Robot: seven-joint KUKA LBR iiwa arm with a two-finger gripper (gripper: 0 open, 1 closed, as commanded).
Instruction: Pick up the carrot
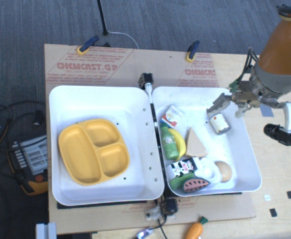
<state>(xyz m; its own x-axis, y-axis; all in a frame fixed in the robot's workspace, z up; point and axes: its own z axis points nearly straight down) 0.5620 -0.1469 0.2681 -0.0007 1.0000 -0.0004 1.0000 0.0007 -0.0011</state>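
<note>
Carrot (pixel 195 230): toy, likely light, stiff, smooth; tapered, so best gripped across its thick orange middle. Lies outside both bins, well apart from the gripper (pixel 231 103), whose jaws stand spread, holding nothing.

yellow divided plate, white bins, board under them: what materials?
Yellow divided plate: likely molded plastic, satin; uniform colour, rounded compartment walls. White bins: probably thin formed plastic, smooth with soft highlights and rounded rims. Board: looks like cardboard; matte tan with red printed lettering.

I see dark grey-blue carpet (pixel 185 14) around my bench. A printed cardboard sheet (pixel 90 66) covers the benchtop, held by two yellow-and-blue clamps (pixel 88 45). Lighting looks even.
</note>
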